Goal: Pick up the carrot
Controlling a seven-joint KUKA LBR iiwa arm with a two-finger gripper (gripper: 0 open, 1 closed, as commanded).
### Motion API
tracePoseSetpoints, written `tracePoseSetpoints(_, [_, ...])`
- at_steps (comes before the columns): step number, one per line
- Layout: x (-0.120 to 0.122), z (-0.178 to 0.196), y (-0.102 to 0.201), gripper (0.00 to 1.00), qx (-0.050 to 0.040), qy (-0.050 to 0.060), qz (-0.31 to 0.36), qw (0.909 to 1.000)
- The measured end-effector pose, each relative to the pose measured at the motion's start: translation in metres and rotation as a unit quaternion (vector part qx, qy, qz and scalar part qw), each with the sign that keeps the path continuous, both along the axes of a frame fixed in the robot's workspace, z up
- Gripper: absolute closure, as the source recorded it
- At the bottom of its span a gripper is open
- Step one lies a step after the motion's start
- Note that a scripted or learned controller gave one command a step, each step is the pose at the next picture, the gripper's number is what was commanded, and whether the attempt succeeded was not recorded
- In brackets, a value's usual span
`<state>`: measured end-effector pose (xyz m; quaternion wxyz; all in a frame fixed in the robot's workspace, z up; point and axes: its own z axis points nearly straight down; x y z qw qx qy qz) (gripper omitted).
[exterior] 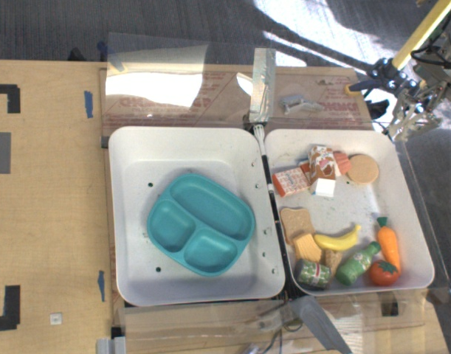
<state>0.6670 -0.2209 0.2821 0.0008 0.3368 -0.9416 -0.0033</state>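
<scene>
1. The tabletop (pixel 40 198) carries two white bins side by side, so the program has one source and one drop area. Taking the carrot (pixel 389 245) as landmark, the left bin (pixel 129 153) lies well to its left, and the right bin (pixel 410 198) is the one it lies in.
2. The teal divided tray (pixel 201 223) sits in the left bin, well left of the carrot, probably as a target for sorted food.
3. The claw (pixel 406 120) hangs up and beyond the carrot, outside the bin's far right corner, well apart from it; I cannot tell how it is set, and it carries nothing visible.
4. The banana (pixel 337 239) lies just left of the carrot, the green bottle (pixel 356 265) below-left.
5. The carrot itself lies near the right wall, leaf end toward the far side, tip touching or almost touching the tomato (pixel 384 273). That crowding makes a clean grasp harder, I judge.
</scene>
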Motion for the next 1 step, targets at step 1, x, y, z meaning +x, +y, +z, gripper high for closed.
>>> tracePoseSetpoints(1, [0.0035, 0.0205, 0.0002, 1.0, -0.0018, -0.011, -0.002, 0.9999])
